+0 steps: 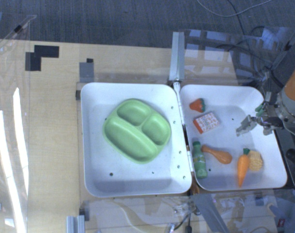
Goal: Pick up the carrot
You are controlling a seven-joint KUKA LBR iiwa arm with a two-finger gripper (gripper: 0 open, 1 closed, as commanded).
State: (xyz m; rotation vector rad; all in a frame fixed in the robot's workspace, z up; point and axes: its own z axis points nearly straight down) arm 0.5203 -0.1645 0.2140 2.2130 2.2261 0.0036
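Observation:
The carrot (242, 167) is orange with a green top and lies near the front right corner of the right bin (225, 95), tip toward the front. It touches a yellow lumpy item (255, 160) on its right. My gripper (256, 126) hangs over the bin's right side, a little behind the carrot and apart from it. Its fingers (244, 125) stand open with nothing between them.
The right bin also holds an orange gourd-shaped toy (217, 155), a green bottle (199, 160) along the left wall, a red-and-white box (206, 122) and a strawberry (197, 105). A green divided plate (137, 129) sits in the left bin (96, 169).

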